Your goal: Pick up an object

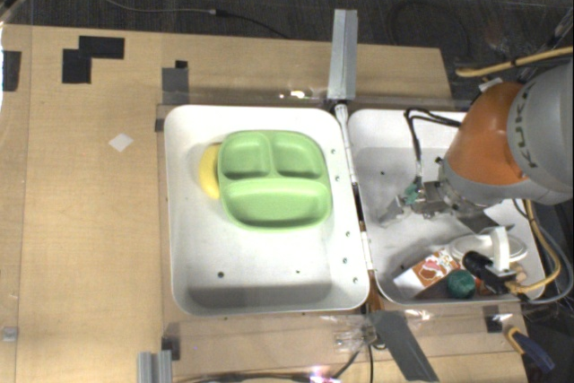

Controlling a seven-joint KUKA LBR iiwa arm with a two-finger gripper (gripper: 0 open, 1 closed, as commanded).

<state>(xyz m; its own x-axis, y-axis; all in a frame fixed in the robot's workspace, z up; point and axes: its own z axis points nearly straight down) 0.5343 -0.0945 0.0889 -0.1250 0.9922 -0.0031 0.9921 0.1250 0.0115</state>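
Gripper (414,198) sits mid right bin (381,148), can't tell its state. Nearest pickable stuff: orange packet (434,268) w/ green ball (461,284), just near-right of it, by the near wall.

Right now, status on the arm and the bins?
Gripper low in right bin, nothing seen in it. Small items piled at bin's near corner. Green tray over yellow thing, left bin.
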